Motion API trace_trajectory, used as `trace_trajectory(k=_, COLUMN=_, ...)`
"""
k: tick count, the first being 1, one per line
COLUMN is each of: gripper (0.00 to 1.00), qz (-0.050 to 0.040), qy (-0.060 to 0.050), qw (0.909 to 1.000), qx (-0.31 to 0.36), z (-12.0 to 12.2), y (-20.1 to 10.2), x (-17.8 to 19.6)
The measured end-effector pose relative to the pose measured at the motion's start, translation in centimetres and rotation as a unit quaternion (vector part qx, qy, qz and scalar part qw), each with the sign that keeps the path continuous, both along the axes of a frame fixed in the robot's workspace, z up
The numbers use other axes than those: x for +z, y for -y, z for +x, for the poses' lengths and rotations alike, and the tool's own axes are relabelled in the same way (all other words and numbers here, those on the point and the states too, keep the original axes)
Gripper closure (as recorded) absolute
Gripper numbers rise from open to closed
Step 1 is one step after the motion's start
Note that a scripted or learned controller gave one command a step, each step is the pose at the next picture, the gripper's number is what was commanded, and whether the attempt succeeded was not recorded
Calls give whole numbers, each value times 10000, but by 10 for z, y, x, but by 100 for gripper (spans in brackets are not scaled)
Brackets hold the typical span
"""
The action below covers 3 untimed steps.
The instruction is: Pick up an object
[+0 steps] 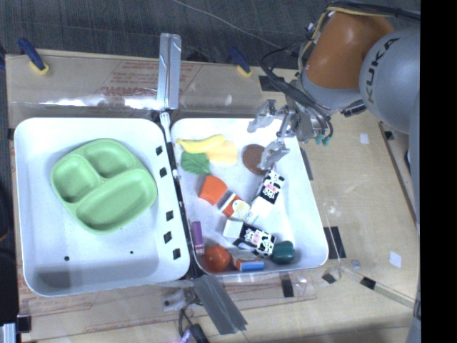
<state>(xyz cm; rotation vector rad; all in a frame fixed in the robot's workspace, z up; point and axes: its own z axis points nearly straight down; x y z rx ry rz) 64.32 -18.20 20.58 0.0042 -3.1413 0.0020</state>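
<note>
Directly beneath the gripper (pixel 275 151), in the right bin (pixel 314 220), lie a brown round item (pixel 252 158) and a cow-patterned carton (pixel 270 187). Whether the jaws are spread or pressed together cannot be told; nothing is seen pinched between them. Judged step: approach, no pick yet made. Next move calls for a straight descent onto one item, likely the brown one just beside the jaws. Farther from the jaws, a yellow banana (pixel 203 145) and an orange block (pixel 212 189). Wrist hardware blurs the fingertips.
</note>
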Motion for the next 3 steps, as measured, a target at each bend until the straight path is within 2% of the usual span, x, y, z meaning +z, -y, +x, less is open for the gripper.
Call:
trace_trajectory(k=1, gripper=0, qz=-2, qy=111, qw=9988, qx=486, z=-34, y=23, x=-91)
trace_trajectory(k=2, gripper=0, qz=-18, qy=80, qw=9999, qx=63, z=-69, y=20, x=-106)
trace_trajectory(k=3, gripper=0, qz=-5, qy=49, qw=9991, qx=421, z=-66, y=-44, x=-108)
